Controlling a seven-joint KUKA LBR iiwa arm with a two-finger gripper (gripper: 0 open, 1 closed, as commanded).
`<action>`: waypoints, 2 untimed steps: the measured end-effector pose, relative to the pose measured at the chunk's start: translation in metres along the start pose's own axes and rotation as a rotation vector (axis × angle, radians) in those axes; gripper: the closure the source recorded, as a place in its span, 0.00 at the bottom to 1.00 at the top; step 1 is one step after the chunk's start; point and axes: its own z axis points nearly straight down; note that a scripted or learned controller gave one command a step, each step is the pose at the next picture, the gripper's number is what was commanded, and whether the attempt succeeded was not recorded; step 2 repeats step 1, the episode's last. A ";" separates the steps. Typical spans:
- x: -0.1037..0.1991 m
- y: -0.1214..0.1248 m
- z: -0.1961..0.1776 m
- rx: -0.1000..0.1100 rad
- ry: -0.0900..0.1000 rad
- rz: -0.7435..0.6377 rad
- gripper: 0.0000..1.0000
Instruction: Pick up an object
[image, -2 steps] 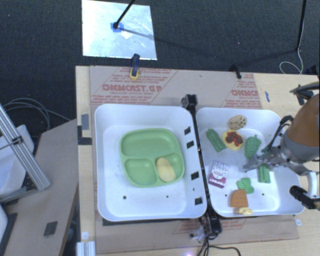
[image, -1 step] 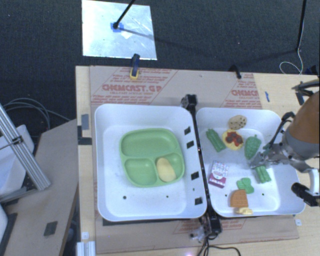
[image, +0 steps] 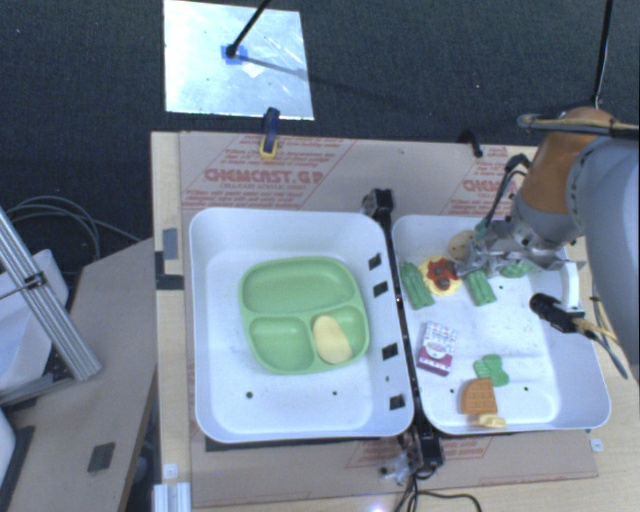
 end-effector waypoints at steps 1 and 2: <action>0.058 -0.004 -0.127 -0.017 -0.003 0.000 1.00; 0.058 -0.004 -0.127 -0.017 -0.003 0.000 1.00</action>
